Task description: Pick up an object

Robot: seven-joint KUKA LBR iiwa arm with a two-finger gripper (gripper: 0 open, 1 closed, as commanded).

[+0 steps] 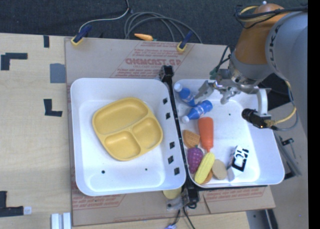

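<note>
The gripper (216, 91) is open and holds nothing, so the blue bottle (198, 109) just below it is not picked up yet.

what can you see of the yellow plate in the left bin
The yellow plate is a rounded-square divided tray, plastic by its look, with three compartments: one long one along the far side and two smaller ones nearer the camera. It lies flat and upright on the floor of the left bin, turned at a slant to the bin's walls, roughly in the middle. All three compartments hold nothing. It seems to touch only the bin floor; the gripper is over the right bin.
</note>
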